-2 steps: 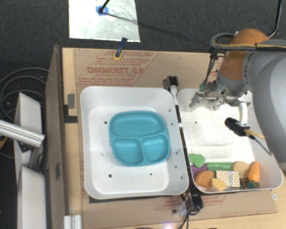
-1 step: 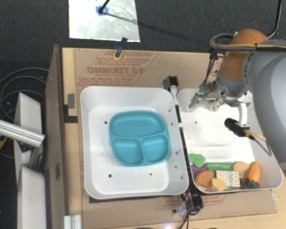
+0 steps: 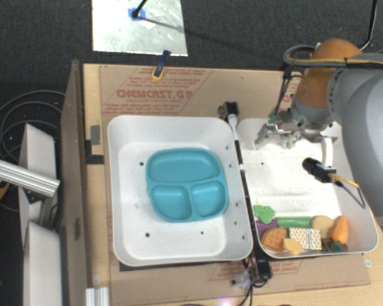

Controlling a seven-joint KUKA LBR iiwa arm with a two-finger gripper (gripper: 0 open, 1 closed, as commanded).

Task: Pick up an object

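My gripper (image 3: 278, 134) hangs over the far left corner of the right bin (image 3: 287, 183), well away from the toys. Those lie in a heap along the bin's near edge: a green leafy piece (image 3: 264, 212), a purple piece (image 3: 265, 222), a green stick (image 3: 294, 222), a beige egg shape (image 3: 321, 222), an orange carrot (image 3: 340, 229), a brown waffle (image 3: 274, 238) and a patterned cracker (image 3: 304, 238). Nothing shows in the gripper.
The left bin (image 3: 124, 171) holds a blue divided plate (image 3: 186, 183). A ridge between the bins (image 3: 240, 171) runs from far to near. The grey arm (image 3: 364, 107) covers the right bin's far right part.
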